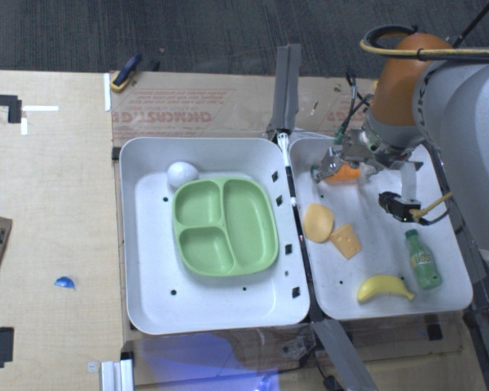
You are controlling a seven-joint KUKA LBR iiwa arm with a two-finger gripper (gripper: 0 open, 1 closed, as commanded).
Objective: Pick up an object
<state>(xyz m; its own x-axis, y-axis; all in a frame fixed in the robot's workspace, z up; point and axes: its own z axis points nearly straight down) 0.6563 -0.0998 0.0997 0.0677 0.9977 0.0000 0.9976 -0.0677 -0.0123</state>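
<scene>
Pincer [336, 168] over orange object [345, 173]; its long axis unclear.

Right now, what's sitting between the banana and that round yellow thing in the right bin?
In the camera view, a tan wedge-shaped block lies between the banana and the round yellow piece, touching the latter.

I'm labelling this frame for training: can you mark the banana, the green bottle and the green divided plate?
banana [384, 288]: camera view, middle of its curved body.
green bottle [424, 264]: camera view, on its body below the neck.
green divided plate [225, 225]: camera view, on the central divider ridge.
</scene>
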